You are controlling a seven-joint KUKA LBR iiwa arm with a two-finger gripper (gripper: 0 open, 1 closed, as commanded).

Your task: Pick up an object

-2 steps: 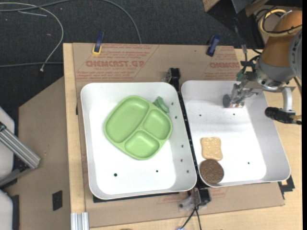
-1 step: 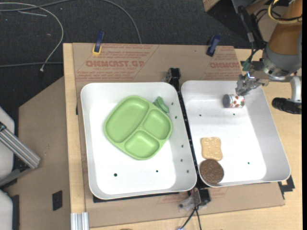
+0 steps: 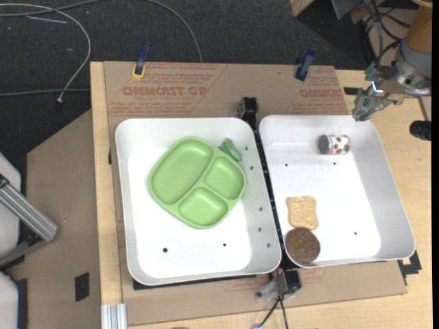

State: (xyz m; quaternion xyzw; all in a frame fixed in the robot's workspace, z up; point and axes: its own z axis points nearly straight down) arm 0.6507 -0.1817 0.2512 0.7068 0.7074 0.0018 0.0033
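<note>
Approach is the step in hand, as I judge it: my gripper (image 3: 365, 110) hangs at the right bin's (image 3: 384, 204) 1 o'clock corner, above the rim, and I cannot tell how the jaws stand. Nearest pick is the small can (image 3: 334, 144), lying on its side at 12 o'clock in that bin. A cracker (image 3: 302, 212) and a brown cookie (image 3: 302, 245) sit at 7 o'clock. Next I'd swing toward 8 o'clock over the can and descend.

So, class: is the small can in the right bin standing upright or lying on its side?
On its side. The can shows its long printed wall facing up, with its grey end facing left, on the right bin's floor.
</note>
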